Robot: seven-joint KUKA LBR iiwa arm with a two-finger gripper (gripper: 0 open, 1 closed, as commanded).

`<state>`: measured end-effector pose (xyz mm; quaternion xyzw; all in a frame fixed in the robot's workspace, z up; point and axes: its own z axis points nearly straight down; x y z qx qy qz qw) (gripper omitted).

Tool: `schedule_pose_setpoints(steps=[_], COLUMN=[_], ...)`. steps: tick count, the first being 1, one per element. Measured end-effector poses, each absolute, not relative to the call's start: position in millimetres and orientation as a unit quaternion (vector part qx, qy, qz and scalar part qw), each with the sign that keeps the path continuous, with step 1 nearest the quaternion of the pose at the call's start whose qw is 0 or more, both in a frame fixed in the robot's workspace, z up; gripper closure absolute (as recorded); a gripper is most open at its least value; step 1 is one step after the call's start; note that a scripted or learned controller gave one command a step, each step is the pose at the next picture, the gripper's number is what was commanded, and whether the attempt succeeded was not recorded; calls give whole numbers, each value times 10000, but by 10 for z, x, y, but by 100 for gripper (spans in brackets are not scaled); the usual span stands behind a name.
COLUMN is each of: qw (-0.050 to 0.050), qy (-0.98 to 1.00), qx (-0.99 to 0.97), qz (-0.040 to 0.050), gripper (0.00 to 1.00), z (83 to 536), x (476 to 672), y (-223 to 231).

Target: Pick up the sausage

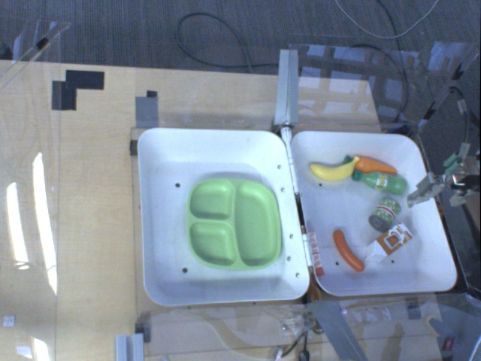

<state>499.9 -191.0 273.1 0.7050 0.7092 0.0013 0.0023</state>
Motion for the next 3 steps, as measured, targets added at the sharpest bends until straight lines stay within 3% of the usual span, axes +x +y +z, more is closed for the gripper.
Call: schedule_pose_setpoints(steps=[1, 2, 3], qw=[16, 14, 71], qy=[7251, 6493, 6760], qx=[6887, 7605, 7369], qz=[14, 20, 56], gripper=[0, 0, 0], z=[1617, 982, 901], x=[5385, 4996, 4922], y=[-1306, -1078, -875])
